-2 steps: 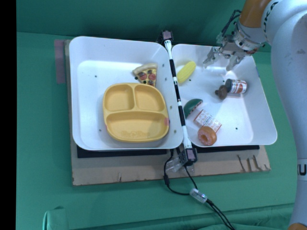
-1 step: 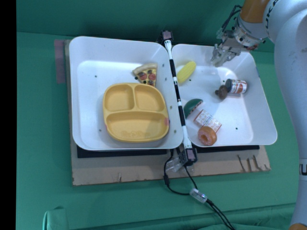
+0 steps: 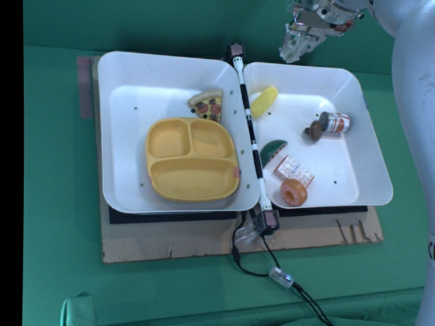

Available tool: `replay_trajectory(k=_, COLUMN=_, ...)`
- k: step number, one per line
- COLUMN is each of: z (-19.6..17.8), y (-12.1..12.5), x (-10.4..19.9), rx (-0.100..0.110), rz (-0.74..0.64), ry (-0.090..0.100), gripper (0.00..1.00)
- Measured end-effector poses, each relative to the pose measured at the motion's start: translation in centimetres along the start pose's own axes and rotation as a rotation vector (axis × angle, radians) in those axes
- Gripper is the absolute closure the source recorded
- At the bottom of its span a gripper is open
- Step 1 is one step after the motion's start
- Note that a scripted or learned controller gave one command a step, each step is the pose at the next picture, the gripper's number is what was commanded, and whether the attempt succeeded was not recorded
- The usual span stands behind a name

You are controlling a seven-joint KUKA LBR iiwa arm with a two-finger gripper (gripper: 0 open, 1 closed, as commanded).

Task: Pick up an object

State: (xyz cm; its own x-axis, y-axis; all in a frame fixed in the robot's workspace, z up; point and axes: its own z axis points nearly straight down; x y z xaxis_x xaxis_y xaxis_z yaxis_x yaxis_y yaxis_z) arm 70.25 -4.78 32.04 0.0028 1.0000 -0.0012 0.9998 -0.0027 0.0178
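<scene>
My gripper (image 3: pixel 294 51) hangs high above the back rim of the right bin (image 3: pixel 367 161), with nothing seen between its fingers. In that bin lie a yellow banana-like piece (image 3: pixel 264 101) near the divider, a small can with a red label (image 3: pixel 335 123) next to a brown piece (image 3: pixel 314 131), a green and red watermelon slice (image 3: pixel 273 152), a small printed packet (image 3: pixel 293 170) and an orange donut (image 3: pixel 293 192). The left bin (image 3: pixel 122 114) holds a yellow divided plate (image 3: pixel 192 159) and a pizza slice (image 3: pixel 206 104).
A black and white rod (image 3: pixel 249 128) runs along the divider between the bins. Cables (image 3: pixel 272 267) trail off the front of the cardboard base (image 3: pixel 170 240). The grey arm (image 3: pixel 414 80) comes down the right side.
</scene>
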Motion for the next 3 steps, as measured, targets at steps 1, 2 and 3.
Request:
replay_trajectory(k=1, z=-5.4, y=-0.6, x=7.5, rx=0.002, rz=0.0, ry=0.003, gripper=1.0)
replay_trajectory(k=2, z=-2.6, y=-1.2, x=16.9, rx=0.012, rz=-0.001, ry=0.003, gripper=1.0)
replay_trajectory(k=3, z=-6.0, y=-7.6, x=21.3, rx=0.012, rz=-0.001, ry=0.007, gripper=1.0)
